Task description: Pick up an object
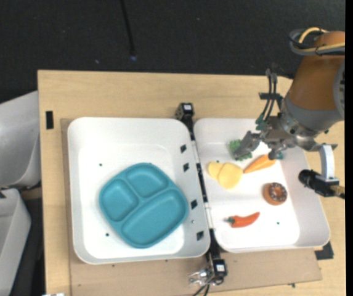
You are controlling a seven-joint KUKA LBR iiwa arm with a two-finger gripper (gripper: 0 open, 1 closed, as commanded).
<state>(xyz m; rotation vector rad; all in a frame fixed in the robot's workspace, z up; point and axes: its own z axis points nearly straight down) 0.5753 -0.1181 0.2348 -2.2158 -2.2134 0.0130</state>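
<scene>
The right bin (299,230) holds a yellow pear-shaped fruit (225,173), an orange carrot (259,163), a green leafy piece (236,147), a brown doughnut (275,193) and a red chilli pepper (244,220). My gripper (262,145) hangs low over the bin's back part, just above the carrot's thick end and right of the green piece. Its dark fingers (248,143) point down and left. Whether anything sits between them is hidden by the wrist.
The left bin (84,165) carries a teal divided plate (142,204). A black clip (185,111) sits at the back where the bins meet, and another fitting (210,271) at the front. A black part (316,182) juts over the right bin's right rim.
</scene>
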